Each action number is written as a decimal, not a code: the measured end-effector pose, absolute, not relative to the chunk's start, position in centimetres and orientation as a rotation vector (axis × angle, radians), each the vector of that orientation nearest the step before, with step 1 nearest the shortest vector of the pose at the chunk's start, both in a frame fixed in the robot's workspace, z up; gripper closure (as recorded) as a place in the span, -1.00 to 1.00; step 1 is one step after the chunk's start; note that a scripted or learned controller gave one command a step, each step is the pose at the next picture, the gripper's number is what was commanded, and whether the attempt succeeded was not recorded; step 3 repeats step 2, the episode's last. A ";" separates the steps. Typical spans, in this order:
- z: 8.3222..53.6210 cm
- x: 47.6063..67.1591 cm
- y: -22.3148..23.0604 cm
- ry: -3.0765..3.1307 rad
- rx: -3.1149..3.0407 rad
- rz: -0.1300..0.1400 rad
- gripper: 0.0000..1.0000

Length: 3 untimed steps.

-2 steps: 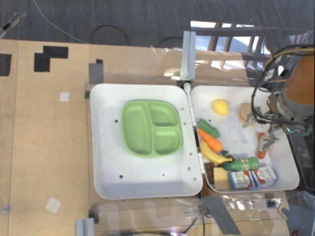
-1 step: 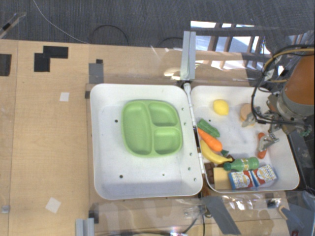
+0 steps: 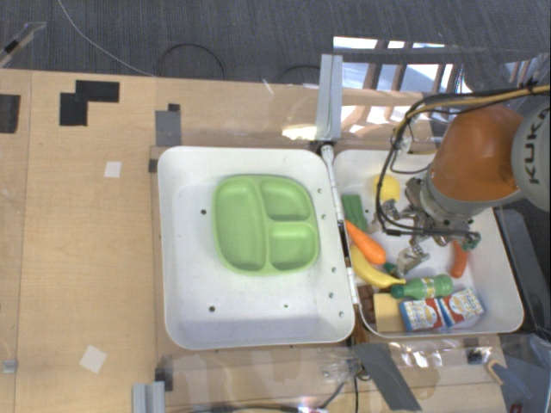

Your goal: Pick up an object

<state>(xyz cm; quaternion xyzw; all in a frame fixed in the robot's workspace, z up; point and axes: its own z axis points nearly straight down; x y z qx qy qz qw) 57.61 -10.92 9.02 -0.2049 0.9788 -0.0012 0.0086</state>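
Nearest the camera's side of the right bin (image 3: 510,315) lie a small carton (image 3: 441,311), a brown block (image 3: 386,313) and a green bottle (image 3: 424,286), packed touching one another. Just beyond them a banana (image 3: 374,272) and a carrot (image 3: 367,243) lie crossed, close against the bin's left wall, with a green piece (image 3: 354,211) further back and a yellow item (image 3: 387,188) beyond that. A small red-orange thing (image 3: 459,261) lies near the gripper's right side. The gripper (image 3: 417,255) hangs low over the middle of this clutter, just above the bottle and beside the banana; whether its fingers are spread or closed cannot be told, and nothing is seen between them. The risk, as I judge it, is crowding: a descent here could land on two items at once, wedge a finger against the bottle, or push the banana aside without seating it. Rounded toys may also squirt out of a pinch. The left bin (image 3: 185,317), holding a green divided plate (image 3: 263,223), sits beside it on the table (image 3: 77,248)
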 end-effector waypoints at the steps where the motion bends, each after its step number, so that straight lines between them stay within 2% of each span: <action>1: 10.0 51.7 -9.4 2.993 -0.700 -0.036 -1.00; 2: 12.4 59.1 -14.5 3.043 -0.721 -0.009 -1.00; 3: 12.4 59.1 -14.5 3.043 -0.721 -0.009 -1.00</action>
